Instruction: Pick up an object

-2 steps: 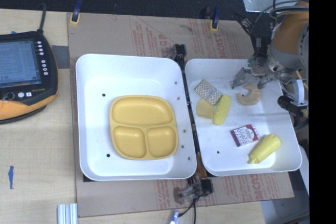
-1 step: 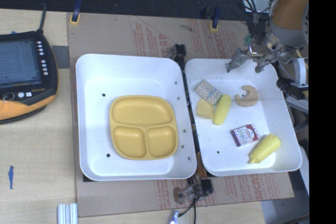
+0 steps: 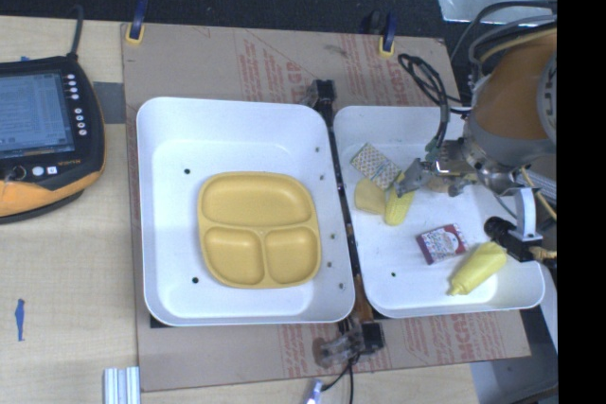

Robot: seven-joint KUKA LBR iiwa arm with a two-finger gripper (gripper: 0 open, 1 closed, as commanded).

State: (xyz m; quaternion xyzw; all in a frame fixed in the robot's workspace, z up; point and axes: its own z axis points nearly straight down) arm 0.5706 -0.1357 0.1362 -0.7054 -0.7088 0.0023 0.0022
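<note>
A handheld control pendant (image 3: 43, 132) lies left of the bins, beside brown cardboard (image 3: 237, 61) held by clamps (image 3: 137, 22).

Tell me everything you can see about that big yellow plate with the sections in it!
The yellow plate is a rounded, squarish tray that looks like smooth matte plastic. It has three hollows: one wide one along the far side and two smaller ones side by side on the near side. It lies flat, right way up, about in the middle of the left white bin, resting on the bin's floor. Nothing lies in it or touches it.
</note>
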